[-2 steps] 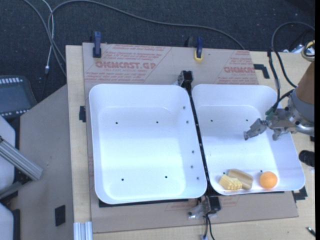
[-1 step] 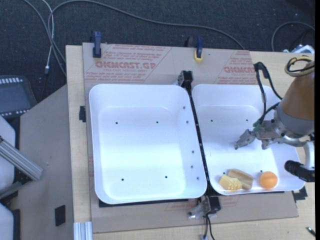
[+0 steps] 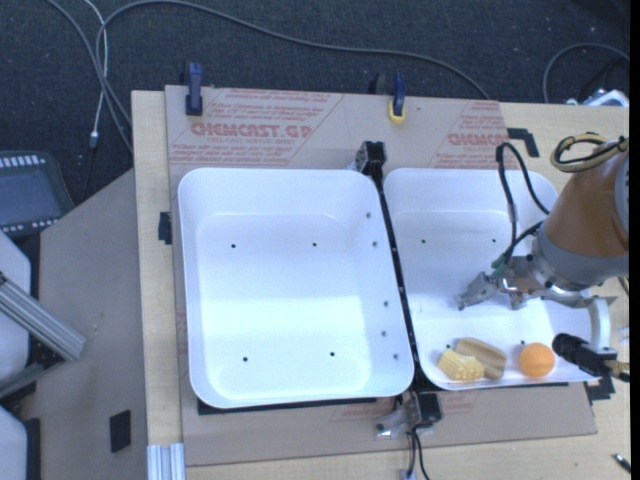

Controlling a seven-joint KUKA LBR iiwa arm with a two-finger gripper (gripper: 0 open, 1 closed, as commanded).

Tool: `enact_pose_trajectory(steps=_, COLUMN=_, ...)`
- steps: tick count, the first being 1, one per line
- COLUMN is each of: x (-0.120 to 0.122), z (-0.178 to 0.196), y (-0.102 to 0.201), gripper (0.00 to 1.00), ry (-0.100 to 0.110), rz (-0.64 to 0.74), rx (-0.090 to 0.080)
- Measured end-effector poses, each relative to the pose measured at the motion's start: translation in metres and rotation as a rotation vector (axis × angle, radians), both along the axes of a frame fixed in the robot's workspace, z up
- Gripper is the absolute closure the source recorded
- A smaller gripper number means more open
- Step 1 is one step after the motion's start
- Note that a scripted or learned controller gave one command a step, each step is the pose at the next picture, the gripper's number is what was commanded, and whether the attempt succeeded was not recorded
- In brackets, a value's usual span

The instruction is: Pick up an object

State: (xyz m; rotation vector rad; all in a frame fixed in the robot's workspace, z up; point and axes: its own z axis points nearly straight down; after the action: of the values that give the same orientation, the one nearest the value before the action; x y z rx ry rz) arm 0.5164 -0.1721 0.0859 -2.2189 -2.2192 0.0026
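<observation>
In the right bin (image 3: 450, 208), three small objects lie along the front wall. A yellow corn-like piece (image 3: 461, 366) sits at the front left, touching a tan bread-like piece (image 3: 484, 352) just behind it. An orange ball (image 3: 537, 360) rests a little to their right. My gripper (image 3: 478, 291) hangs over the middle of the right bin, above and behind the corn and bread, pointing left. I see nothing held in it. The arm's orange band (image 3: 590, 218) rises at the right edge.
The left bin (image 3: 200, 298) stands beside the right one, with a black divider (image 3: 390, 258) between them. Blue and yellow clamps (image 3: 193, 86) hold the cardboard at the bench's far edge. Black cables (image 3: 510, 198) trail from the wrist.
</observation>
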Motion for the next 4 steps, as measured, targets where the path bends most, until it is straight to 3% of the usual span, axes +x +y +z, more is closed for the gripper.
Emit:
enact_pose_trajectory(steps=1, x=0.001, z=0.013, y=0.000, gripper=1.00, ry=-0.005, rz=0.000, rx=-0.002)
enact_pose_trajectory(steps=4, x=0.008, z=0.168, y=-0.004, gripper=1.00, ry=-0.009, rz=0.000, rx=-0.002)
